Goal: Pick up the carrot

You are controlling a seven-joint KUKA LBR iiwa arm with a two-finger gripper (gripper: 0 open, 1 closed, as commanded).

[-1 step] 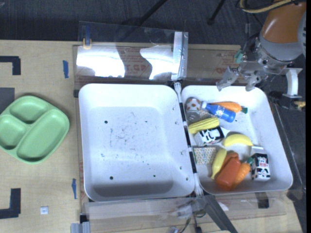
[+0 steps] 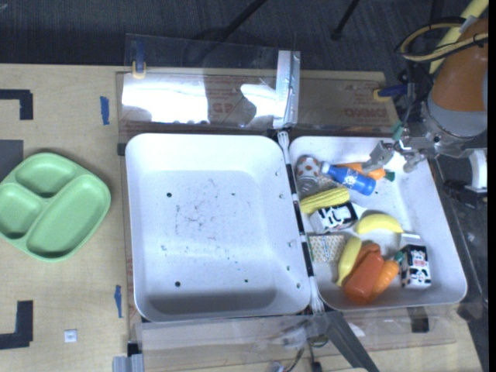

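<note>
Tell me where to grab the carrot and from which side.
Judging by its pose, grip the carrot across its thick orange middle, coming straight down from above. It lies flat with a banana against its left, so close the claw along the freer upper-right and lower-left flanks.

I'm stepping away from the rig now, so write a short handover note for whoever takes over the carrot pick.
Gripper: at the back of the right bin, over the blue bottle's end; nothing seen between its fingers.
Carrot: at the front of the right bin, lying against a banana, next to a small black-and-white carton. A lemon and corn lie behind it.
Left bin: beside the right one.
Done: nothing yet; carrot not picked.
Left: bring the gripper forward to the carrot, grasp and lift it.
</note>
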